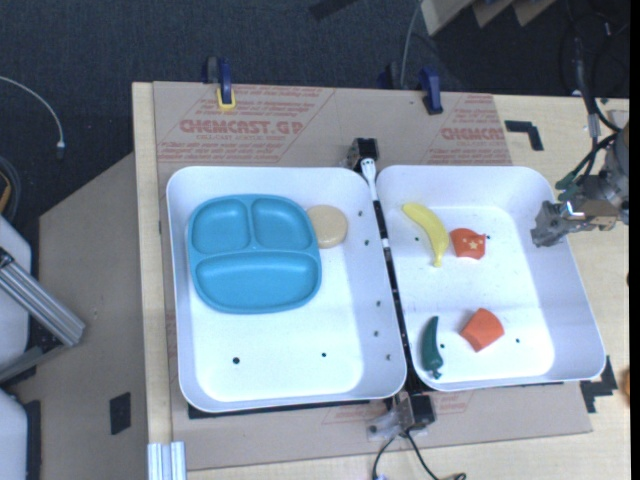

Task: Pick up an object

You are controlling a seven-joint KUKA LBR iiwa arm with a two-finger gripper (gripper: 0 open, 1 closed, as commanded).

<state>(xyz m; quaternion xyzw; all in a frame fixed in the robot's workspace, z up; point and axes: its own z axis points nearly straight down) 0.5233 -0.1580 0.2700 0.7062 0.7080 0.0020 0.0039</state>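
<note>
The right bin (540,298) holds a yellow banana (427,232), a small red tomato-like piece (468,243), an orange-red block (482,329) and a dark green pepper-like piece (430,344). In the left bin (290,353) lie a blue divided plate (256,253) and a beige round disc (327,225) touching the plate's right side. My gripper (548,225) hangs at the right bin's right rim, right of the tomato piece and well apart from all the objects. Nothing shows between its fingers.
Both bins rest on a cardboard sheet (300,118) held by clamps at the back edge. A black divider fitting (365,154) sits between the bins at the back. Cables run behind the bench and at the front edge.
</note>
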